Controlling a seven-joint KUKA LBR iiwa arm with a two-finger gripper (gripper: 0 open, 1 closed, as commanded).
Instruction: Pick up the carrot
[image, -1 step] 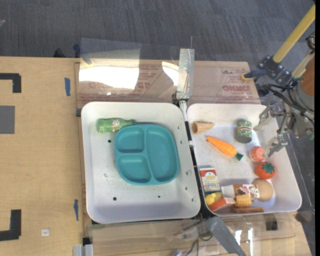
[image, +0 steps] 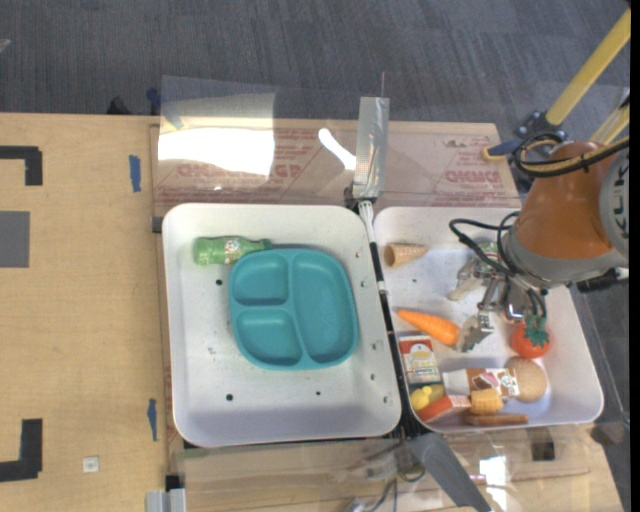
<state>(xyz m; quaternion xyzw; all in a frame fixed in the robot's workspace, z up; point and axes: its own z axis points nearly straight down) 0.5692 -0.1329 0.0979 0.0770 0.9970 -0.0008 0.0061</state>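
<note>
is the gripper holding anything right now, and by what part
Nothing is held. The gripper hangs in the right bin, fingers apart, just right of the carrot at its thick end. The carrot lies on the bin floor, not between the fingers.

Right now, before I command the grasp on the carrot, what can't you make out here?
1. Gripper, camera view: too small and blurred to tell if it touches the carrot.
2. Packets by the right bin's front wall: labels too small to read.
3. Arm: cut off by the right edge.
</note>
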